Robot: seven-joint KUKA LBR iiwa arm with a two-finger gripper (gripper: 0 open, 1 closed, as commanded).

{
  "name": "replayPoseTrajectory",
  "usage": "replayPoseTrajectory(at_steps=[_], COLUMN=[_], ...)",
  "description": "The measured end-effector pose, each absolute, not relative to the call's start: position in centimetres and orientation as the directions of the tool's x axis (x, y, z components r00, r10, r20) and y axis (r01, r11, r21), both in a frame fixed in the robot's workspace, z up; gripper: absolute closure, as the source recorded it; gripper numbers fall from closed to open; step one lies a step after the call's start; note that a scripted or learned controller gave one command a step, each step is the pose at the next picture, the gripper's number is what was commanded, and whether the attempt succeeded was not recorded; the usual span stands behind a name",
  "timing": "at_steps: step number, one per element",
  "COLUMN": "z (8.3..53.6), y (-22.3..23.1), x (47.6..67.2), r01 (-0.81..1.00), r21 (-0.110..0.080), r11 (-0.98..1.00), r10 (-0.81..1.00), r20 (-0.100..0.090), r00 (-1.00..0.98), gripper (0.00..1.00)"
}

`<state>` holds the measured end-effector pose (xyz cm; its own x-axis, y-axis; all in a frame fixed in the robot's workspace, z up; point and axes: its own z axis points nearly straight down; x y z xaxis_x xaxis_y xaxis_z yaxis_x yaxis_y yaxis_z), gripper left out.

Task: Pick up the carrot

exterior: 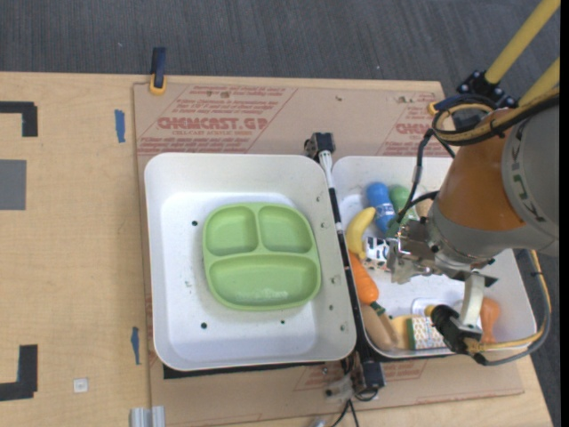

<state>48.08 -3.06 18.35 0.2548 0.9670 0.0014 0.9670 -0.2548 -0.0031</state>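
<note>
Across your cardboard-topped bench (80, 238), the grey two-finger gripper (402, 252) hung over the right white bin's (520, 323) left edge near the small orange carrot (363, 281), jaw state untellable.

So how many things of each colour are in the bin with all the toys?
Counting what the arm leaves in sight in the right bin:
Orange: 2, the carrot and an orange piece
Yellow: 1, the banana
Blue: 1, the blue bottle
Green: 1, a green thing, partly hidden
Tan: 1, a tan stick
Total: 6; more may lie under the arm.
</note>
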Motion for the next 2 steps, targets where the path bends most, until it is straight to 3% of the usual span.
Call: replayPoseTrajectory(at_steps=[1, 2], z=[18.1, 18.2], y=[6.7, -2.0], x=[48.0, 48.0], r01=[0.980, 0.994], r21=[-0.005, -0.008], r11=[-0.201, -0.106], r10=[0.980, 0.994], r20=[0.000, -0.002], r00=[0.201, 0.106], gripper=[1.00, 1.00])
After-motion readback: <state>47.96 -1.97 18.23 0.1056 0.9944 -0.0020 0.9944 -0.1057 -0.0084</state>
